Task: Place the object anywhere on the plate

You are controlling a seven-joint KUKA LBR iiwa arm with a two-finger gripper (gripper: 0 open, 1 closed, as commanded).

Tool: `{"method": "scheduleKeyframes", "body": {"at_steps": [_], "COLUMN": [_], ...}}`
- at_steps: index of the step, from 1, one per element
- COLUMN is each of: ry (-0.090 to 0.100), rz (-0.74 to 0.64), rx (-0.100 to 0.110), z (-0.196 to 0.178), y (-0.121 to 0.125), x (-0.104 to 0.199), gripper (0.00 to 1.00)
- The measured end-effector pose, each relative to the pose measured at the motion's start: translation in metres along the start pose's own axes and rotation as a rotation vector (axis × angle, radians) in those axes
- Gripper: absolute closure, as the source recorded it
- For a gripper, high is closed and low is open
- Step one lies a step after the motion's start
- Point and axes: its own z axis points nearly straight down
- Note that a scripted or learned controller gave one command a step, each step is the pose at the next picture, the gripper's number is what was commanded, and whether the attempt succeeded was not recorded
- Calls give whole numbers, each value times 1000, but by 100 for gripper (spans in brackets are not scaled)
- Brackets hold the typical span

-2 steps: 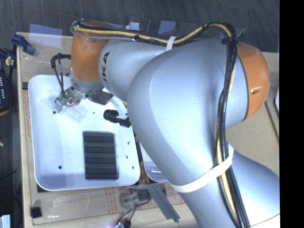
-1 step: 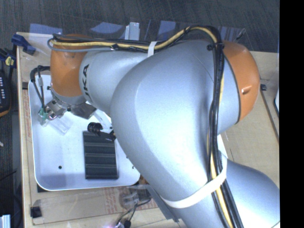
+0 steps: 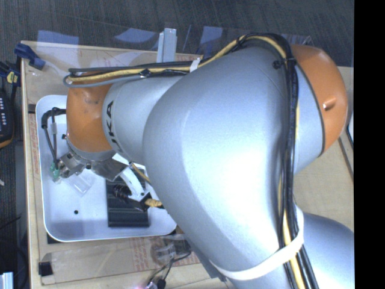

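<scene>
The grey arm with its orange band (image 3: 90, 122) reaches over the left white bin (image 3: 45, 209) and covers most of it. My gripper (image 3: 71, 172) hangs low over the bin's left half, close to the floor. A small green bit (image 3: 55, 174) sits at the gripper's left tip; I cannot tell whether it is a held thing or part of the tool. A tiny dark speck (image 3: 76, 212) lies on the bin floor just below the gripper. The arm's bulk hides the rest of the bench.
The left bin's near rim (image 3: 90, 236) and left wall (image 3: 40, 161) are close around the gripper. Bare wooden bench (image 3: 102, 261) runs along the front. Blue and dark tools (image 3: 12, 77) lie off the bench's left edge.
</scene>
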Motion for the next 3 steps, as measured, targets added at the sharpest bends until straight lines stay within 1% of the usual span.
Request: {"method": "scheduleKeyframes", "body": {"at_steps": [1,2,3], "ry": [-2,0,0], "rz": [-234,-297,-157], "rx": [-4,1,-3], "z": [-130,-60,10], "y": [-42,-88,-105], "x": [-1,-9,-38], "gripper": [100,100,100]}}
